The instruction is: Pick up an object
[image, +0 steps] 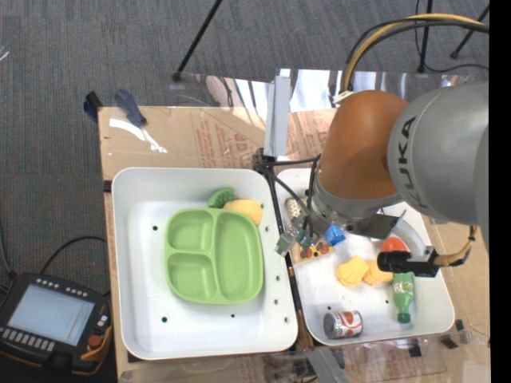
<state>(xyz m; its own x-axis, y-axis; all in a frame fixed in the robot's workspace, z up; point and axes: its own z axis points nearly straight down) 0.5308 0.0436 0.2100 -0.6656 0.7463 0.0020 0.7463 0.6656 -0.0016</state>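
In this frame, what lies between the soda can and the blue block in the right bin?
In the camera view, yellow pieces lie roughly between the soda can and the blue block; the rest is bare bin floor.

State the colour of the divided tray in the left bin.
Light green; the divided tray shows clearly in the camera view.

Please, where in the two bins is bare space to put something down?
Free: left bin floor along its near edge, below the green tray; right bin floor between the soda can and yellow pieces. Crowded: right bin's far part, under the arm.
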